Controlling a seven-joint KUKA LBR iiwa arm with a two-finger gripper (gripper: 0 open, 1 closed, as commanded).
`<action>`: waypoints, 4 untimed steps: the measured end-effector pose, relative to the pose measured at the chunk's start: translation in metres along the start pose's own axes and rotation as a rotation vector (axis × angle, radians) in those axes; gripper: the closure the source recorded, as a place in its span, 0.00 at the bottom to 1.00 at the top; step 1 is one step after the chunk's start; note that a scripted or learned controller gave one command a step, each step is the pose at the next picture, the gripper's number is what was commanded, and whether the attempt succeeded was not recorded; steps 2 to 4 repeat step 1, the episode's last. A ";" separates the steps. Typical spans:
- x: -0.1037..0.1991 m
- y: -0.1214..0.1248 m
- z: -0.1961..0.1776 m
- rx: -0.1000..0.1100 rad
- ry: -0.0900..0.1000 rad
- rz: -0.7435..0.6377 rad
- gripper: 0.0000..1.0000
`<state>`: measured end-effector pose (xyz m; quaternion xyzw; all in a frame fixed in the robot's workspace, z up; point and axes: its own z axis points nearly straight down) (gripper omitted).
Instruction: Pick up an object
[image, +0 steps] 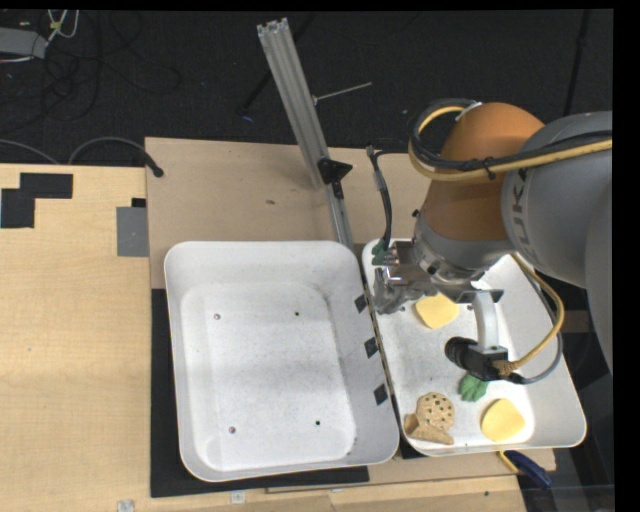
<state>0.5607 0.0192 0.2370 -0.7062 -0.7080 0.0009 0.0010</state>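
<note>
Two shallow white bins sit side by side on a bench, seen from above at a slant. Nearest the viewer, in the right bin (405, 365), a tan speckled biscuit-like piece (433, 415) lies at 7 o'clock, by the front wall. A rounded yellow piece (503, 420) lies at 5 o'clock. A small green object (472, 386) lies a little farther back at 6 o'clock, just short of the bin's middle. Beyond the middle, at 11 o'clock, lies a second yellow piece (437, 311). Just beside it, at 10 o'clock, the gripper (388, 280) hangs against the bin's left wall. Whether it is spread or closed cannot be told. The left bin (260, 350) lies at its 9 o'clock. Farthest back, the grey arm (565, 200) with its orange band (480, 165) reaches in from 2 o'clock.
</note>
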 end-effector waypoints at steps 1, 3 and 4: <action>0.045 0.007 -0.005 0.000 0.001 -0.001 1.00; 0.045 0.007 -0.005 0.000 0.001 -0.001 1.00; 0.045 0.007 -0.005 0.000 0.001 -0.001 1.00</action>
